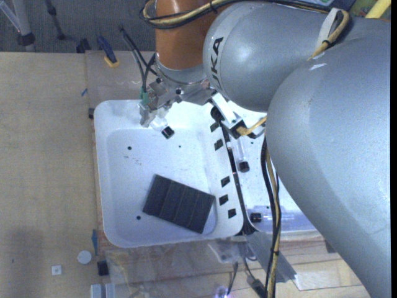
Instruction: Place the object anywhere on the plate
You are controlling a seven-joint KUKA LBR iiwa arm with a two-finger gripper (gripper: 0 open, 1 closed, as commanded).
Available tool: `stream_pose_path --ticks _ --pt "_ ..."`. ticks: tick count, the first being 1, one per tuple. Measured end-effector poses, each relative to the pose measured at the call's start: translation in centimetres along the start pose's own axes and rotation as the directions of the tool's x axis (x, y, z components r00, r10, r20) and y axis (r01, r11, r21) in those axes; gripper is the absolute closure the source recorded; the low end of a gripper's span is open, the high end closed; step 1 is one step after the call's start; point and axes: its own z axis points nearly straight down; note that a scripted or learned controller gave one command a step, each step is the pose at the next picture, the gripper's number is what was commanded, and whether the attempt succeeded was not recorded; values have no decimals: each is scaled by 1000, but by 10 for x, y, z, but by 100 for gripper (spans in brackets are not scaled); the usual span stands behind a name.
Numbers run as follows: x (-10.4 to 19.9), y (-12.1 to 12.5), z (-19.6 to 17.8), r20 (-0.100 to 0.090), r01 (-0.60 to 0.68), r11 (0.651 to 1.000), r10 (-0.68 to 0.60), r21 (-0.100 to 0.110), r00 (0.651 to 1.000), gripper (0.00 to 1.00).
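Arm (298, 104) spans the right half, reaching over the left white bin (118, 228). Dark ribbed rectangular plate (178, 203) lies flat in bin's near part. Gripper (151, 118) hovers at bin's far edge; grip state undeterminable. Task object unidentifiable.

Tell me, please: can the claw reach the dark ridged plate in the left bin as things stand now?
Probably yes. The claw hangs at the far edge of the left bin, and the dark plate lies flat near the front with bare white floor between them. Nothing lies on the plate.
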Motion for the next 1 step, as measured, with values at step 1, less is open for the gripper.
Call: stream_pose_path --ticks 1 --pt "0 1 -29 3 225 974 -225 -4 974 100"
